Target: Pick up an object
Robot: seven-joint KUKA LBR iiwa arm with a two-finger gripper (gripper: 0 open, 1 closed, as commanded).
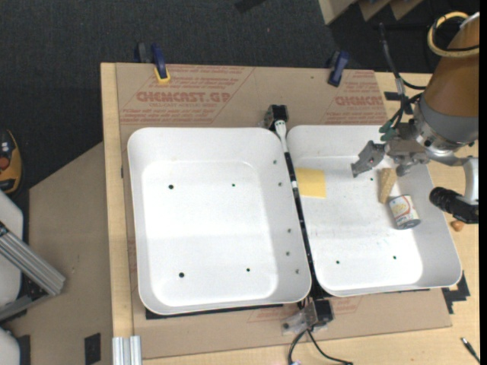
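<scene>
In the right bin (365,276) lie three objects. A flat yellow square (310,182) rests near the bin's left wall. Toward the right, a small tan block (386,185) lies just above a small silver can (403,211) on its side. My gripper (383,164) hangs over the upper right part of this bin, directly above the tan block's top end. Its fingers (366,160) are spread open, and I see nothing between them. The grey arm with its orange band (455,67) comes in from the right.
The left bin (148,204) lies beside the right one; they meet along a black seam. Blue clamps (158,56) (338,67) hold the cardboard base at the back. A black part (453,201) sticks over the right bin's right rim.
</scene>
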